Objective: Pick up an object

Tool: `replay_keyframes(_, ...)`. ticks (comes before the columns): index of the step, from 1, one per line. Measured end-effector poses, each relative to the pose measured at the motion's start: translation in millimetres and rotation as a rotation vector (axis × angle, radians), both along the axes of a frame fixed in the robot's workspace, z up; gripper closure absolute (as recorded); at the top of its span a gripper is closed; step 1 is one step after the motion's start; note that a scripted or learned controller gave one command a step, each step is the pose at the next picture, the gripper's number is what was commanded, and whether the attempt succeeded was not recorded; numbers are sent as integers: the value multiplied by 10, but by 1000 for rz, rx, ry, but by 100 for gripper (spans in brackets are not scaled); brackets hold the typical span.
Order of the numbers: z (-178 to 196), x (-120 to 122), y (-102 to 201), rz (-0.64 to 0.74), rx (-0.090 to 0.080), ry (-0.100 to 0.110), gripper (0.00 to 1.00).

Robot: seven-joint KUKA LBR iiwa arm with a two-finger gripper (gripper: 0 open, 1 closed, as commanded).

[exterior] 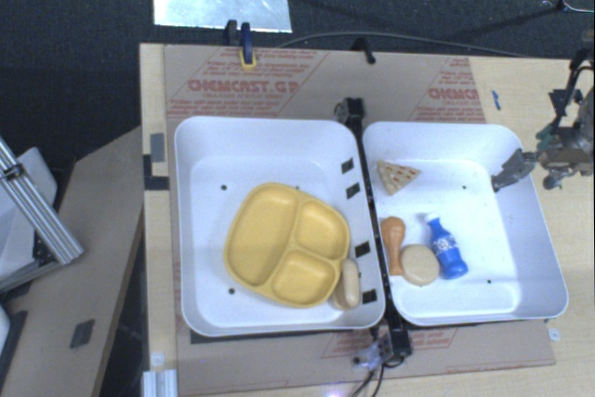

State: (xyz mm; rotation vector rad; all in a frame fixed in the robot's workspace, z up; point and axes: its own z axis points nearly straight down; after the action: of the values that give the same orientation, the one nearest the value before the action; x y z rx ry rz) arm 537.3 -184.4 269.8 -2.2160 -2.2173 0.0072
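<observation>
Hovering at the right bin's (pixel 535 228) right rim, the jaws (pixel 513 170) hold nothing; can't tell if they're open or closed. Right bin has a blue bottle (pixel 447 247), pizza slice (pixel 397 175), mushroom-like toy (pixel 394 243) w/ a tan disc (pixel 419 264) touching it. Left bin (pixel 209 153): yellow divided tray (pixel 286 244), beige piece (pixel 349 284) beside it.

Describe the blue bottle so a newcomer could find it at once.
Look in the right-hand white bin, toward its lower middle. The blue bottle lies there with a white cap, just right of a round tan piece. It is the only blue item among tan and orange neighbours.
</observation>
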Motion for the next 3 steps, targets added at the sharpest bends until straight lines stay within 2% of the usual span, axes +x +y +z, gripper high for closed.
replay_keyframes(1,54,21,5,3,-2,-10,0)
replay_keyframes(2,-421,57,96,3,-1,-7,0)
replay_keyframes(3,-953,-20,169,1,0,-5,0)
